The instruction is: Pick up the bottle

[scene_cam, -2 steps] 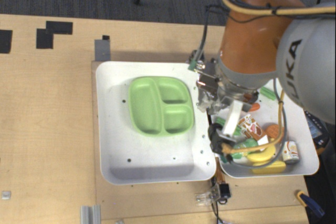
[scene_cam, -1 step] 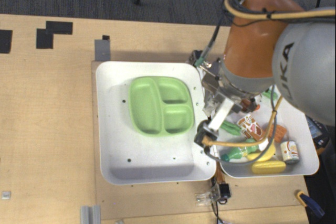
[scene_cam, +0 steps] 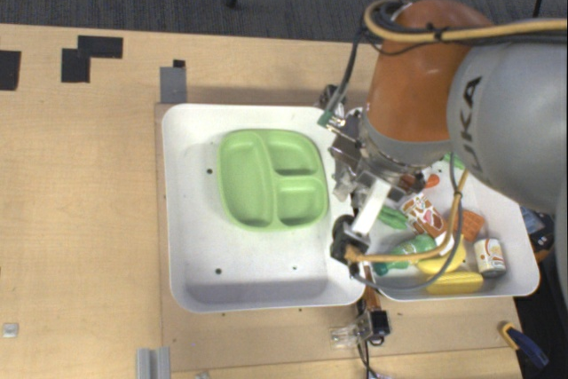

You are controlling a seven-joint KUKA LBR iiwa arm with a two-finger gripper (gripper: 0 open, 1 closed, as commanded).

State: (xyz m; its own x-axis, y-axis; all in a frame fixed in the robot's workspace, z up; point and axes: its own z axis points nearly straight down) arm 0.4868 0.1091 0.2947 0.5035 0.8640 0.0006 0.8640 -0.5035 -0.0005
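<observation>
A green bottle (scene_cam: 414, 243) lies on its side in the right bin (scene_cam: 524, 280), among other small things and partly crossed by the arm's cable. My gripper (scene_cam: 364, 184) hangs under the orange-banded wrist, over the left part of the right bin near the wall shared with the left bin. It is up and to the left of the bottle. The wrist hides what is between its tips.
The left bin (scene_cam: 191, 262) holds a green divided plate (scene_cam: 271, 177). In the right bin, around the bottle, lie a yellow thing (scene_cam: 454, 281), a small white can (scene_cam: 490, 256), an orange piece (scene_cam: 471, 222) and a red-and-white packet (scene_cam: 422, 212). The arm covers the right bin's far side.
</observation>
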